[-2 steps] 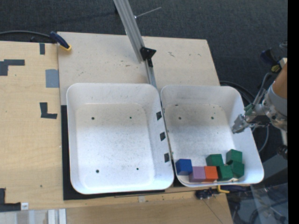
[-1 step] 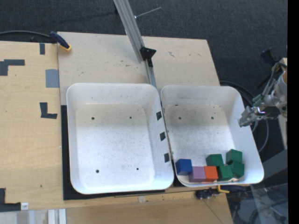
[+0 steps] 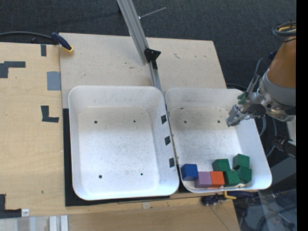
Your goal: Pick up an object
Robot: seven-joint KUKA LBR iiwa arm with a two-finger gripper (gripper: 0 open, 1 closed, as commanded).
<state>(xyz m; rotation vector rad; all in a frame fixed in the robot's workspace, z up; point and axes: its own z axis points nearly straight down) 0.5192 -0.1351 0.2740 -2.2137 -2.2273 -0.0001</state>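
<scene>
Right bin (image 3: 202, 100) — blocks (image 3: 219, 173) well below end effector (image 3: 234, 118), its state unclear.

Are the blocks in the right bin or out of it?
In. The blocks are clustered in the right bin's near corner, away from the gripper.

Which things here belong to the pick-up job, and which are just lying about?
Job:
- two-finger metal gripper
- small blue, purple, orange and green blocks
- right white shallow bin

Lying about:
- left white shallow bin
- blue-and-yellow clamp
- grey aluminium bar
</scene>
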